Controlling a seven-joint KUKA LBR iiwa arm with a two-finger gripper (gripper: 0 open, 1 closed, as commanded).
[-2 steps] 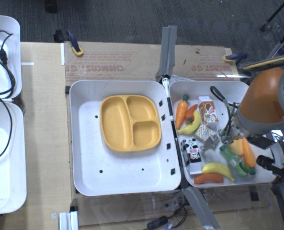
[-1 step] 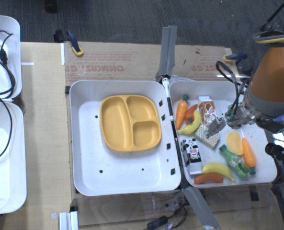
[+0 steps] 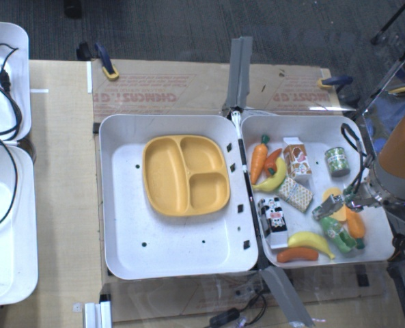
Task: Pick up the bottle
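Two white bins (image 3: 113, 183) share the bench; the gripper (image 3: 332, 209), finger state unclear, hovers just above a green bottle (image 3: 339, 232).

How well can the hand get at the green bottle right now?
Probably well: the hand sits right above the green bottle in the right bin, though an orange toy and a banana crowd it.

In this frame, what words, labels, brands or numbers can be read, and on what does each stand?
Cardboard sheet behind the bins: red printed lettering, reversed and blurred; no word reads with certainty.
Small carton in the right bin: coloured print, too small to read.
Black-and-white carton: cow-like pattern, no readable text.
Patterned box: no readable text.
Green can: label too blurred to read.
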